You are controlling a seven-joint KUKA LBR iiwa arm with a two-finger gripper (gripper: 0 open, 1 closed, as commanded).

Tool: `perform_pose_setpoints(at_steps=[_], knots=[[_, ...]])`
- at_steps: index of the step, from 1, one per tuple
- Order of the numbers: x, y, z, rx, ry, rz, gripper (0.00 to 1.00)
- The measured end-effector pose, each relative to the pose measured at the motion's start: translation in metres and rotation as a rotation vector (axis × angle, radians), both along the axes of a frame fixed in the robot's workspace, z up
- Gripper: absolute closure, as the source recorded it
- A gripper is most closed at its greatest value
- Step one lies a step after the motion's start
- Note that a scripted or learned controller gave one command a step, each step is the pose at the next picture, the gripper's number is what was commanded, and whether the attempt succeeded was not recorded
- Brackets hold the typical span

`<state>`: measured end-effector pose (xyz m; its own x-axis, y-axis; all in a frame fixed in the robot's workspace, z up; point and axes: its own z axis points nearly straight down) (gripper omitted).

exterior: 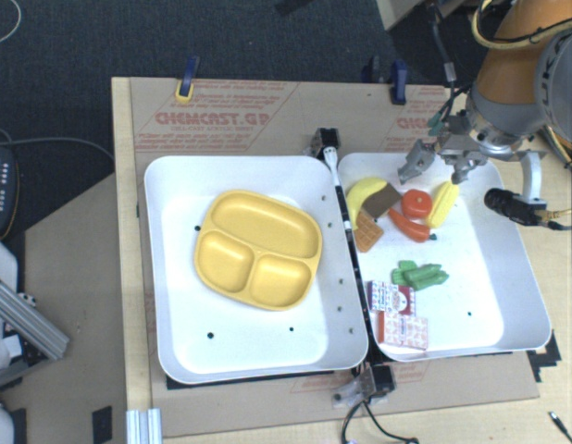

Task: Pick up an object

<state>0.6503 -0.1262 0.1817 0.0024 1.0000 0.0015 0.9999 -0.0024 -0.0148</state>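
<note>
1. Claw (441, 163) hangs w/ fingers spread, pinching nothing, just above the back end of the right bin (508, 285), over the toy-food cluster.
2. Camera view, landmark = red toy (415, 205) (tomato-like, approx. mid-cluster): yellow corn-like piece (443, 203) touches its right side; yellow lemon-ish piece (364, 192) to its left w/ a dark brown block (382, 202) btwn them; orange-brown piece (368, 237) lower left; green piece (418, 275) below, apart from the cluster; red-white packet (397, 314) further below, near the bin's front-left corner.
3. Left bin (166, 276) holds a yellow divided tray (257, 249), well apart from the red toy.
4. Likely target: corn piece or red toy, both nearest the claw.
5. Handling, my guess: hollow plastic, light, stiff, smooth, so prob. slippery. Take the corn piece across its narrow width, mid-length; neighbours crowd it, so a finger may nudge the red toy.
</note>
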Motion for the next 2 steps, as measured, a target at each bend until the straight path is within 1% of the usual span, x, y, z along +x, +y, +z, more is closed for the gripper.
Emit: perform_pose_setpoints(at_steps=[1,2], knots=[[0.003,0.000,0.010,-0.002,-0.016,0.003,0.00],[0.005,0.003,-0.053,-0.001,-0.011,0.004,0.00]])
